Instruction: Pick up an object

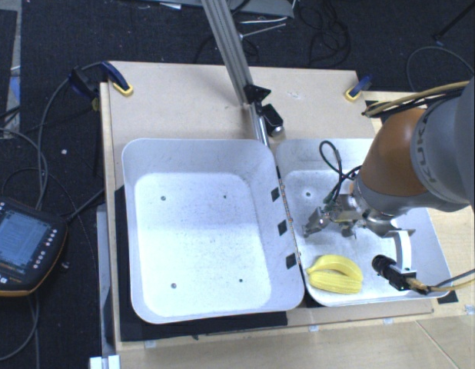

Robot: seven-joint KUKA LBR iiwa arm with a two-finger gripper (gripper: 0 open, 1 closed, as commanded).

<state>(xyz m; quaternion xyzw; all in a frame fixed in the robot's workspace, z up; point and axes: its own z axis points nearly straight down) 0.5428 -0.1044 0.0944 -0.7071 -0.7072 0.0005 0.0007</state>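
Camera view. We find the arm (pixel 422 156) reaching in from the right over the right bin (pixel 299 184), with the gripper (pixel 314 226) low above the bin floor near the wall that divides the two bins. We cannot tell how far the gripper stands open, and we see nothing held in it.

The only loose object we can make out is a yellow banana (pixel 336 274), most likely a toy. It lies flat on the floor of the right bin, close to the near rim and near the front left corner. It sits below the gripper in this view, near it but apart, with bare bin floor between them. A black and white fitting (pixel 396 266) lies just to its right.

In our judgement the pick has not yet been made. To do it well, the gripper should shift toward the near rim until it is centred over the banana, turn so the closing line crosses the fruit's narrow width, and descend clear of the rim.

The banana is curved, smooth and bright yellow, with faint ridges along its length. We expect it to slip if gripped near an end.

The left bin (pixel 145 160) rests beside it on the tabletop (pixel 184 91).
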